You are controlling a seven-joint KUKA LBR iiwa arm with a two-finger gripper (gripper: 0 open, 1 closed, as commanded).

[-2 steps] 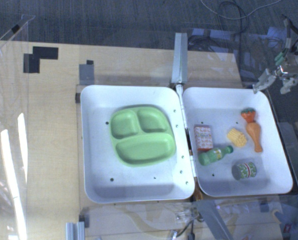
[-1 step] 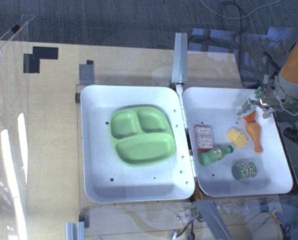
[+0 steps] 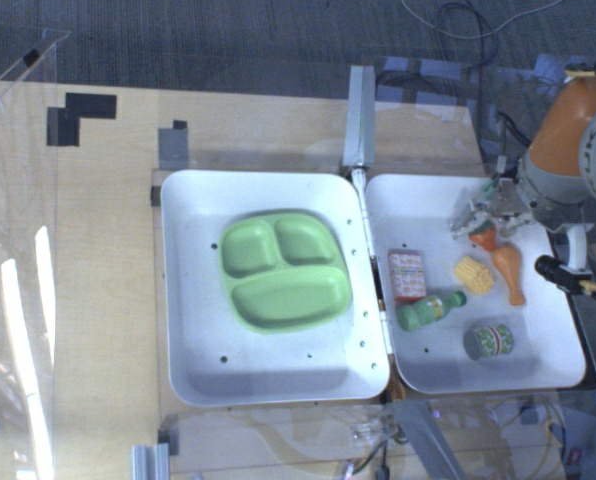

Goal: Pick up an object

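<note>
My gripper [image 3: 491, 222] hangs over the back right part of the right bin [image 3: 418, 193], with its metal fingers spread open. Just below the fingertips lies a small red-orange object [image 3: 485, 238], partly covered by them; nothing shows as held. An orange carrot-like toy [image 3: 510, 268] lies right beside it, towards the front. Further out in the same bin are a yellow corn piece [image 3: 474, 275], a red box [image 3: 407, 273], a green bottle [image 3: 430, 309] on its side and a small can [image 3: 489, 341].
The left bin [image 3: 193, 368] holds a green divided plate [image 3: 283, 270]. A metal divider [image 3: 359, 118] runs between the bins at the back. Cables lie beyond the right bin. The arm's grey and orange wrist [image 3: 568, 138] stands over the right rim.
</note>
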